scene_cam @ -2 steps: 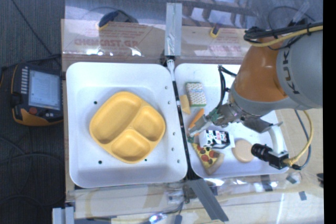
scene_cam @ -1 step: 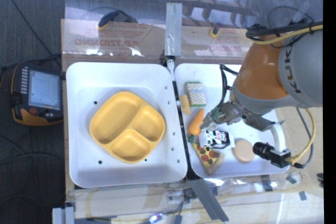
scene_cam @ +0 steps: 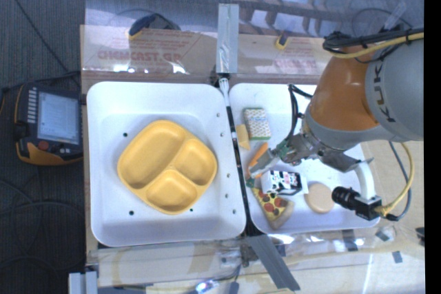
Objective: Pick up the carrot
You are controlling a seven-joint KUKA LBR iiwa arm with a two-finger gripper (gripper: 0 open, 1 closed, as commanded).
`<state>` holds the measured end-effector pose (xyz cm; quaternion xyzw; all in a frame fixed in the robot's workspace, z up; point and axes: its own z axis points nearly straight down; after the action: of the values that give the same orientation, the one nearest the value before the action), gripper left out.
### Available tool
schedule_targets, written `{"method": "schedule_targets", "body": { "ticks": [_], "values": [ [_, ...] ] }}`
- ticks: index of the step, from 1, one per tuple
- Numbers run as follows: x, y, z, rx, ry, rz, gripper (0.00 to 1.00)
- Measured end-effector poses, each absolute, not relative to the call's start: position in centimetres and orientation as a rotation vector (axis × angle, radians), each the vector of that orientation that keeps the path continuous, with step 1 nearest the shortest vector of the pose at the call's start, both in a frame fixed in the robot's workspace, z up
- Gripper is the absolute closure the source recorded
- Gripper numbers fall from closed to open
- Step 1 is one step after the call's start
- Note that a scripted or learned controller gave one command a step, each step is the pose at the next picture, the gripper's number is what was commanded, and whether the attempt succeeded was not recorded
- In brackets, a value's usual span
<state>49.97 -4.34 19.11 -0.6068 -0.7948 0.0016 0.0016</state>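
Orange and slender, the toy carrot [scene_cam: 258,157] lies on the floor of the right-hand shallow white bin [scene_cam: 344,220], close to the central divider, tilted with its upper end toward the far side. It is not lifted; it rests in the bin.

The two-finger gripper [scene_cam: 284,151] stands just to the right of the carrot, low in the bin, beneath the grey wrist and the orange band of the arm [scene_cam: 348,103]. Whether it is released or clenched cannot be told, since the tip is small and partly blurred. The carrot appears to lie beside the tip, not within it, so no grasp is confirmed.

Around the gripper:
- a green-and-white boxed item [scene_cam: 257,122] beyond the carrot, toward the far wall;
- a black-and-white patterned object [scene_cam: 284,181] just nearer the camera;
- a toy pizza slice [scene_cam: 273,206] further toward the near wall;
- a tan round disc [scene_cam: 319,197] to the near right.

Well to the left, the other bin holds a yellow divided plastic plate [scene_cam: 167,165].

Judged status: approach appears complete; grasp and lift remain.
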Motion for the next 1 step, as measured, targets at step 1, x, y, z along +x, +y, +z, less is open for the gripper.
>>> {"method": "schedule_targets", "body": {
  "ticks": [1],
  "values": [
    [56.83, -9.64, 19.39, -1.969, -2.448, 0.005, 0.00]
  ]
}}
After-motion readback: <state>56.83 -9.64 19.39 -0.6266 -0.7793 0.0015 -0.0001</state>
